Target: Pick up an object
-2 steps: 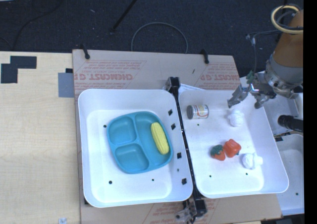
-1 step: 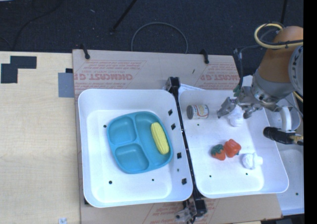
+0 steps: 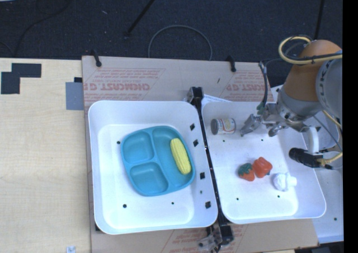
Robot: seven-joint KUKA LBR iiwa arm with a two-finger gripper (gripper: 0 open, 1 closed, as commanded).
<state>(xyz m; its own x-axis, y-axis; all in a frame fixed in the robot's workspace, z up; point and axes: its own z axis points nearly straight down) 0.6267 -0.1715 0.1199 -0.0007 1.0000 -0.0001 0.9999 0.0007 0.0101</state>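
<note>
Small can lies on its side near the far edge of the right bin, untouched. Claw hovers just beside it, fingers spread, nothing between them. Judged: approach step. Next: shift over the can, descend, close.

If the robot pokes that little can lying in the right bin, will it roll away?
Probably. The can lies on its side on the smooth white floor of the right bin, so a nudge across its round body would likely roll it. It looks small, so it is probably light. Its hard, curved sides might slip between the fingers of the gripper nearby.
</note>
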